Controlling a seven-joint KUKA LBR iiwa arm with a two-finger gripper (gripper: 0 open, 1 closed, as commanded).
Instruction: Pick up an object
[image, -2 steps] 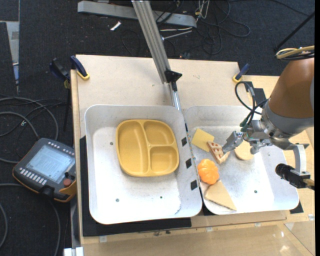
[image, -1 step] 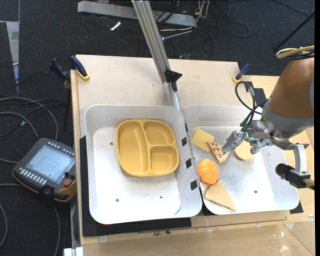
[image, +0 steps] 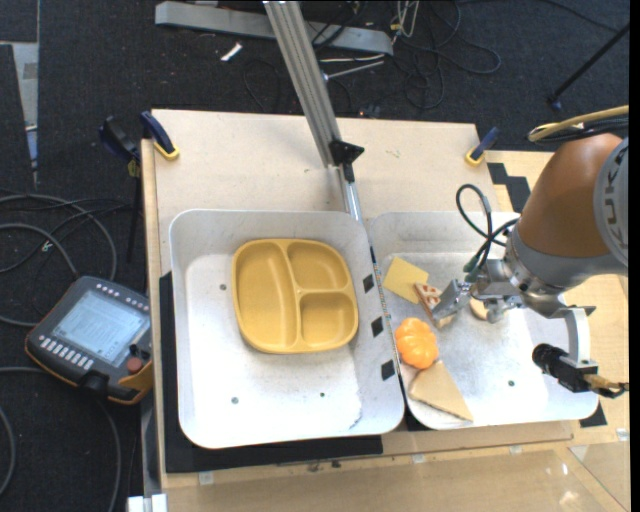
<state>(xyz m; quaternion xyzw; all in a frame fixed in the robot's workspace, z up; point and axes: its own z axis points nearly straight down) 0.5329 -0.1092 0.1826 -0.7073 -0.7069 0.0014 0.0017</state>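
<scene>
Orange fruit (image: 417, 342) sits right of centre in the right bin (image: 520, 395); the pincer (image: 452, 303) hovers just above-right, fingers apart, holding nothing.

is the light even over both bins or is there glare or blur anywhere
Camera view: soft, fairly even light; the yellow divided plate shows mild sheen, no hard glare; the gripper casts little shadow in the right bin; the orange fruit looks slightly soft-edged; the whole picture is somewhat grainy.

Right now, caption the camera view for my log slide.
Claw low in the right bin beside a yellow wedge and orange fruit; yellow divided tray in the left bin.
</scene>
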